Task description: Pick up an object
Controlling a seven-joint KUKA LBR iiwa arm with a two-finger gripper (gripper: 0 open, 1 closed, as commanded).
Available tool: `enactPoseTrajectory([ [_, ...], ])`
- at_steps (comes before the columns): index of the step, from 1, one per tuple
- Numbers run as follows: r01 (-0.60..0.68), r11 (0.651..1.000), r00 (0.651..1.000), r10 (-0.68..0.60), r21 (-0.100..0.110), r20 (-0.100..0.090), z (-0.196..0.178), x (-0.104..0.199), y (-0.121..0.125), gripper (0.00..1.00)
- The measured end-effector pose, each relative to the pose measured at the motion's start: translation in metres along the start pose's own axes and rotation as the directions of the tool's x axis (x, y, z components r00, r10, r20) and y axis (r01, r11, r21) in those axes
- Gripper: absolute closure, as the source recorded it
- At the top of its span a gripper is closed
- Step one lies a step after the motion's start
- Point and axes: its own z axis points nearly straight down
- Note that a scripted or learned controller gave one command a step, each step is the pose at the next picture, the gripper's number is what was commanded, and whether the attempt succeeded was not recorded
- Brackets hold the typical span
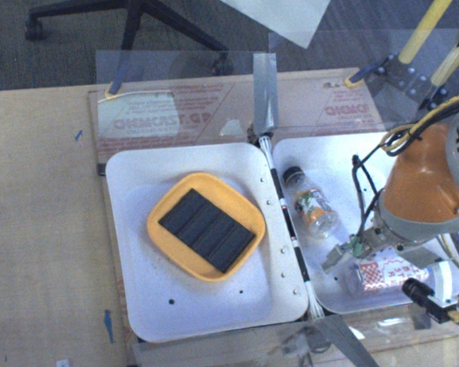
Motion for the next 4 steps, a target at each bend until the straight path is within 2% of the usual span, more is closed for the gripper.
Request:
enactPoseTrajectory([
  [1, -0.24, 0.97, 0.971, 0.241, 0.019, -0.006, -0.081, -0.01, 0.097, 0.0],
  [2, -0.296, 0.955, 0.955, 0.296, -0.001, 0.001, 0.014, -0.036, 0.105, 0.0],
  [3, -0.248, 0.969, 0.969, 0.248, 0.005, 0.001, -0.073, -0.068, 0.051, 0.0],
  [4, -0.02, 1.0, 1.0, 0.02, -0.001, 0.0, 0.013, -0.012, 0.017, 0.0],
])
